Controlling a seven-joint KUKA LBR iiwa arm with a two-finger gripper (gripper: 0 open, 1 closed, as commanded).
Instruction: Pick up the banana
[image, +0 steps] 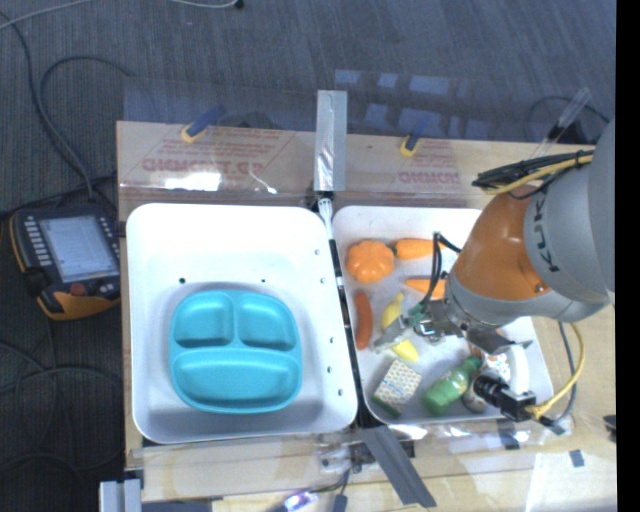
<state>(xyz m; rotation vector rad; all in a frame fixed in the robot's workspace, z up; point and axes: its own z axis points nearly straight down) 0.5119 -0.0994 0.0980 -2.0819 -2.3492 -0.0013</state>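
The banana (393, 306) lies in the right bin (345, 225), a small yellow piece just right of a red pepper-like item. A second yellow bit (405, 351) shows a little below it; I cannot tell whether it belongs to the same fruit. My gripper (413, 323) is down in the bin between these two yellow parts, covering what lies between them. The grey arm with its orange band (500, 260) reaches in from the right and hides the bin's right half.
The right bin also holds an orange fruit (370, 260), a carrot (415, 247), a red pepper-like item (364, 320), a speckled sponge-like block (397, 382) and a green bottle (448, 388). In the left bin (150, 240) lies a blue divided plate (236, 347).
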